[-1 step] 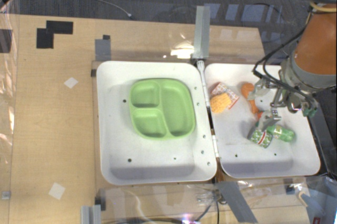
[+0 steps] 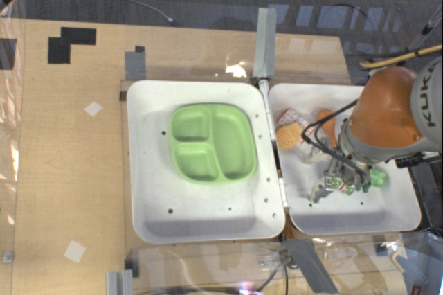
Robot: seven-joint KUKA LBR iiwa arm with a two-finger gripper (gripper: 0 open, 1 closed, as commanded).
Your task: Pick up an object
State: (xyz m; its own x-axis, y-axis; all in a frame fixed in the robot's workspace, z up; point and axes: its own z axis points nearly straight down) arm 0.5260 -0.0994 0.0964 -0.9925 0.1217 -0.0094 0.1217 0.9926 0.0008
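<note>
Gripper [image 2: 331, 184] low in right bin [image 2: 387, 217]; finger state hidden, cannot tell. Candidate objects: waffle-like piece [image 2: 289, 134] at far left, green item [image 2: 378, 179] beside wrist. Risk: clutter crowds approach, fingers close on nothing.

The gripper [image 2: 331, 184] sits low in the right bin [image 2: 360, 217], with bare white floor in front of its jaws toward the near wall. Behind the jaws a cluster of items [image 2: 297, 129] crowds the far corner. A small green object [image 2: 378, 179] lies just beside them (to the arm's side). Beyond the dividing wall, a green divided tray [image 2: 212, 142] fills the left bin's [image 2: 149, 169] middle.
</note>
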